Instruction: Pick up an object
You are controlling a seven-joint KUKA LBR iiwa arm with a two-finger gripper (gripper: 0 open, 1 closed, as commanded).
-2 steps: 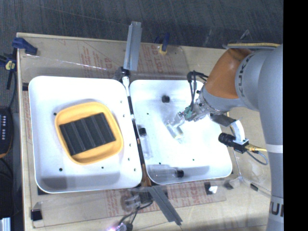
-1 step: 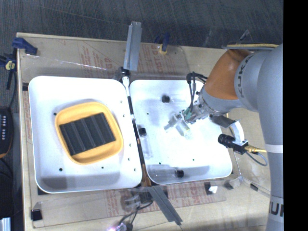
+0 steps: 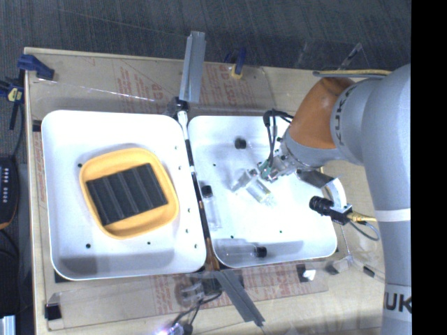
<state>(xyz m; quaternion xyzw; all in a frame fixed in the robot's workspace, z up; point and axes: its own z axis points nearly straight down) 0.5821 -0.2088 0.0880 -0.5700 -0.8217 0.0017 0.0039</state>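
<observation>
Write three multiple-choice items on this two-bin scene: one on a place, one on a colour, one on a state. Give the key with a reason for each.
1. Where does the big ridged tray lie?
A. In the left bin
B. In the right bin
C. On the bench outside the bins

2. What colour is the tray's rim?
A. Blue
B. Yellow-orange
C. Green

3. Where is the claw?
A. Over the left bin
B. Off to the side of the bench
C. Low inside the right bin

Key:
1 A: the tray sits in the middle of the left bin.
2 B: a yellow-orange rim frames the tray's dark ridged centre.
3 C: the claw is down in the right bin, next to some small clear items; whether it grips any cannot be told.
</observation>
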